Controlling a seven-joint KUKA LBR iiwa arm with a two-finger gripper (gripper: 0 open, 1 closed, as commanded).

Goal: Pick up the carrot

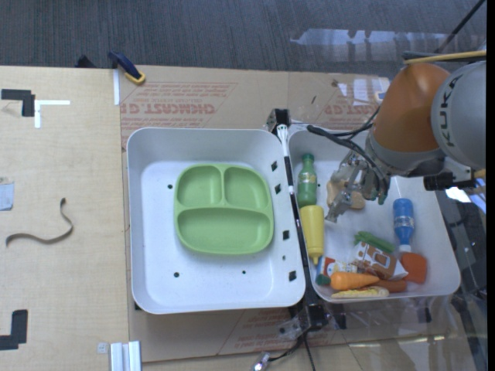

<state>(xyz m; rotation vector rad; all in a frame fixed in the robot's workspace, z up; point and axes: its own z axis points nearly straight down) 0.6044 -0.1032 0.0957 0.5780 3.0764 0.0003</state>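
Partly legible on the arm (456, 107): "KUK" in dark letters. Mirrored red print on the cardboard (178, 103) across the bench. Carrot (354, 281): orange, tapered, lying flat in the right bin (445, 280), below the gripper (344, 195) and well apart from it. Fingers' state: cannot tell.

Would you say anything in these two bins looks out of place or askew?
Nothing looks spilled or damaged. The green plate sits flat in the left bin; the carrot lies among crowded toys at the right bin's near edge.
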